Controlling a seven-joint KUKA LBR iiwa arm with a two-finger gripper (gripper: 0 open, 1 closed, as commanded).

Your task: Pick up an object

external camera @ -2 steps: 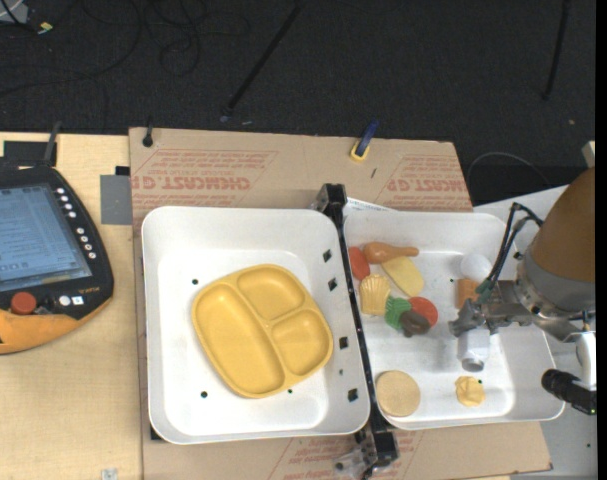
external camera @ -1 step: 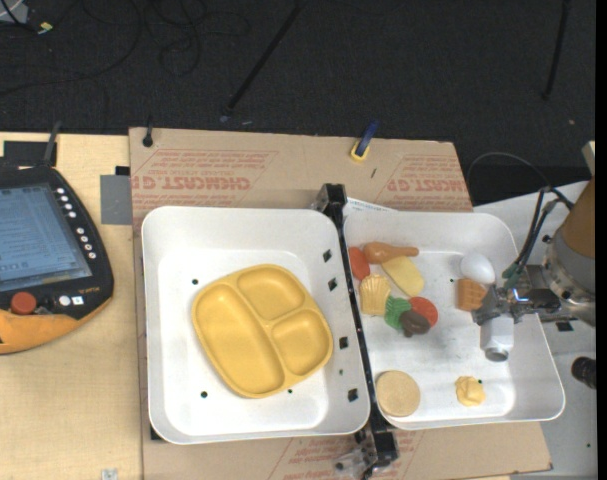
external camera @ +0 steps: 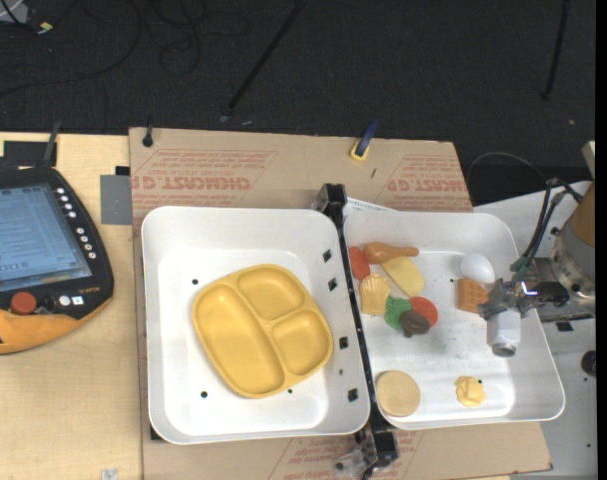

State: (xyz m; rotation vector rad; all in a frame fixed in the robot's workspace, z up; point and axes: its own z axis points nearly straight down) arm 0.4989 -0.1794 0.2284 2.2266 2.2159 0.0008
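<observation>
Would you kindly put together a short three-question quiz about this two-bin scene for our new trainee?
1. True or false: the yellow divided tray lies in the left bin.
2. Which item lies nearest the gripper? A) the round tan cookie B) the white egg C) the small yellow piece
3. Fill in: the arm reaches into the ____ bin.

Key
1. True; it takes up most of that bin's floor.
2. B; the egg sits just up and left of the gripper in the right bin.
3. Right.
</observation>
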